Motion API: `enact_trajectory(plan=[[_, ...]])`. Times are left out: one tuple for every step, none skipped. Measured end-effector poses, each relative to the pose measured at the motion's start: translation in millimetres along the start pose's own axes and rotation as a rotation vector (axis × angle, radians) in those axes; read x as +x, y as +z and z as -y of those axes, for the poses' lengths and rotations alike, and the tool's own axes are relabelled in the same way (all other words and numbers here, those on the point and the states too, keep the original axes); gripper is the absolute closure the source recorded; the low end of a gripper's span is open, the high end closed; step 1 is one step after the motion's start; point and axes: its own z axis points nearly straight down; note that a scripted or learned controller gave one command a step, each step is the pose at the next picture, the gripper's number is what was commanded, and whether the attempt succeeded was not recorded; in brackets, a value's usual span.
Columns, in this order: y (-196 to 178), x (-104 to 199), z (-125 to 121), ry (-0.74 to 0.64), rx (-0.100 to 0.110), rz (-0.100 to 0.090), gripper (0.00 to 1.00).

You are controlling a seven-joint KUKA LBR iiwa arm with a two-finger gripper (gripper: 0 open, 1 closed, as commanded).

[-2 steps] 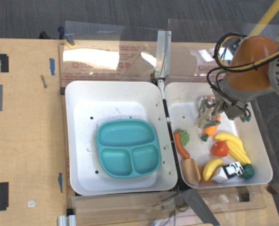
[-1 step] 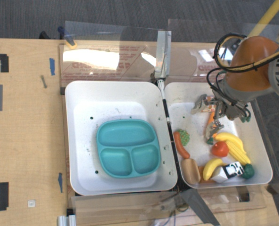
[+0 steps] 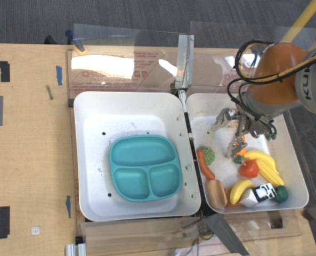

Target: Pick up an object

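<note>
My gripper [image 3: 230, 134] hangs over the middle of the right bin [image 3: 296, 169], below the arm's orange band [image 3: 277, 73]. Its two metal fingers [image 3: 221, 120] stand apart, open, with nothing between them. The lower fingertip is just above a red tomato [image 3: 248, 168] and a yellow banana [image 3: 268, 165]. To the gripper's lower left lie a carrot [image 3: 205, 166] and a small green broccoli [image 3: 209, 154]. Along the bin's front edge lie a tan bread piece [image 3: 216, 193], a second banana [image 3: 239, 191], a white and black item [image 3: 262, 192] and a green piece [image 3: 281, 194].
The left bin [image 3: 88, 143] holds a teal divided plate [image 3: 145, 167]. A divider rail [image 3: 187, 127] runs between the two bins. Clear plastic panels [image 3: 131, 63] stand behind the bins. The back left part of the right bin's floor is bare white.
</note>
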Motion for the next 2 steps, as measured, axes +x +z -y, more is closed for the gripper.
enact_trajectory(plan=[[-1, 56, -1, 0.06, -0.001, -0.002, 0.0], [-15, 51, -1, 0.059, 0.004, 0.013, 1.0]])
